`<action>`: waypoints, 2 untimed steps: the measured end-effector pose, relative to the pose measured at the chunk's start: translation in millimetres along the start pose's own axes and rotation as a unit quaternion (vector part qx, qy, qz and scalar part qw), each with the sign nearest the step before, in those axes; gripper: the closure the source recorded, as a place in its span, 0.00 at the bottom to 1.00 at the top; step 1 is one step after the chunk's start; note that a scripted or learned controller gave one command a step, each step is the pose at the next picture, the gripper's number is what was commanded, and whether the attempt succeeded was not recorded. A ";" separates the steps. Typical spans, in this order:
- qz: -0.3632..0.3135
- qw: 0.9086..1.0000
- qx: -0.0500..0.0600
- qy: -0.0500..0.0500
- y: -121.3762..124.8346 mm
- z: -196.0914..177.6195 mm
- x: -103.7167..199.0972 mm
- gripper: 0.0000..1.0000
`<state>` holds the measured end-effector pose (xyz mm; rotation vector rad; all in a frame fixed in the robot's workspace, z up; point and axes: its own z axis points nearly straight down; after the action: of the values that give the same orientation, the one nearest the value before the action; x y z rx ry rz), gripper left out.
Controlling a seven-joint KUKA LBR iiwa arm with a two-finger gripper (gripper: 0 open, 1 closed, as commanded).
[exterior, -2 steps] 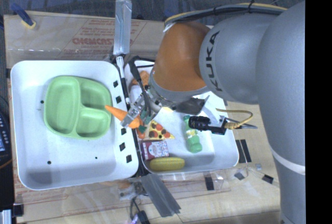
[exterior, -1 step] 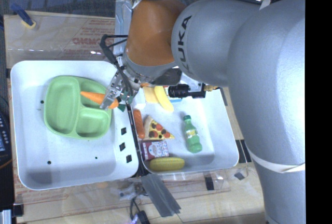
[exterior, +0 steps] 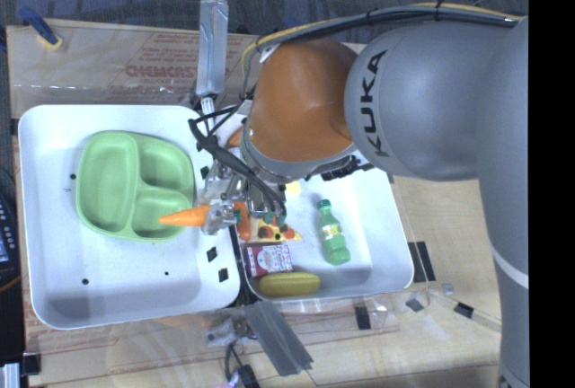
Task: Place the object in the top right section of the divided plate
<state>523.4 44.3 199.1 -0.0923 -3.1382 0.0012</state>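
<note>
On the left we see the left white bin (exterior: 45,198), which carries the green divided plate (exterior: 135,184). The plate lies flat with its three sections facing up, one large on the left and two smaller on the right, so that any section can be reached from above.

Moving right, an orange toy carrot (exterior: 186,217) lies roughly level across the plate's lower right rim, its tip pointing left over the lower right section and its thick end at the end effector (exterior: 218,214). We judge that this is the object being carried in for placing; it sits at the lower right section, so the top right section is not yet served.

The end effector reaches over the wall between the two bins. Its fingers seem to close on the carrot's thick end, narrowly parted to about the carrot's width, though cables and wrist crowd the spot and we cannot be quite sure.

Further right, the right bin (exterior: 395,233) keeps the things not in play: a small green bottle (exterior: 332,233), a dark red packet (exterior: 268,259), a pickle (exterior: 287,285) near the front wall, and a small multicoloured toy (exterior: 274,232) we cannot name.
</note>
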 end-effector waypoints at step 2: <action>-0.127 0.992 -0.001 -0.003 164.5 104.5 25.7 1.00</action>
<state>507.2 210.0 94.5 0.3076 -3.1309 -0.0013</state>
